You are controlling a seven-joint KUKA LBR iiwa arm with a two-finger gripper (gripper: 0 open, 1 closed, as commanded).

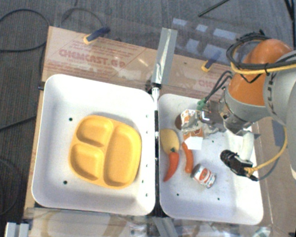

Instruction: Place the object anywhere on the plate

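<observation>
Plate (106, 151) apart; tool (198, 128) over right bin (234, 205).

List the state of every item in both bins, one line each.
Yellow plate: upright in left bin, nothing on it.
Pear: lying in right bin.
Red pepper: lying flat beside pear.
Carrot: lying flat.
Can: on its side.
Tool: low over the right bin's far end.

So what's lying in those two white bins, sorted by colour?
Yellow: 2, the plate and a potato-like piece
Orange-red: 2, a chili and a carrot
Red and silver: 1, a can
Total: 5; what sits under the gripper is too unclear to count.
</observation>
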